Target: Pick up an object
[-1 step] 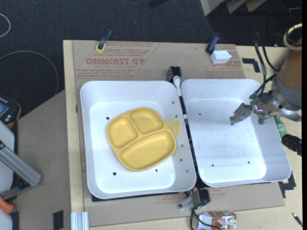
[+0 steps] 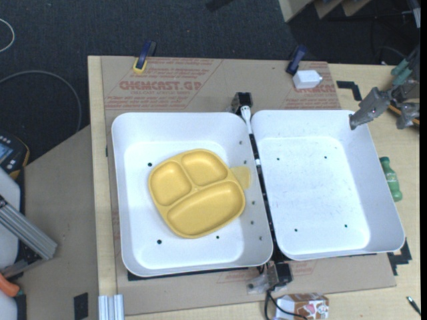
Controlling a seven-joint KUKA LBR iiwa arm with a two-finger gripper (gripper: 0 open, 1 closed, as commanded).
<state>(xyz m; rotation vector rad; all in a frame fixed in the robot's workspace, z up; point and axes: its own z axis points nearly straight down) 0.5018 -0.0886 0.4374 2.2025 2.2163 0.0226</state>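
A yellow divided plate (image 2: pixel 196 192) with three compartments lies flat in the left white bin (image 2: pixel 127 145), slightly right of the bin's middle. A small flat yellow piece (image 2: pixel 241 176) peeks out from under the plate's right edge. My gripper (image 2: pixel 358 119) hangs over the far right corner of the right white bin (image 2: pixel 313 179), well away from the plate. It reaches in from the right edge of the view, and nothing shows in it.
A small white block (image 2: pixel 307 79) and two blue clamps (image 2: pixel 143 55) (image 2: pixel 295 59) sit on the cardboard behind the bins. A green object (image 2: pixel 390 177) lies just outside the right bin's right rim. A black clip (image 2: pixel 242 103) joins the bins at the back.
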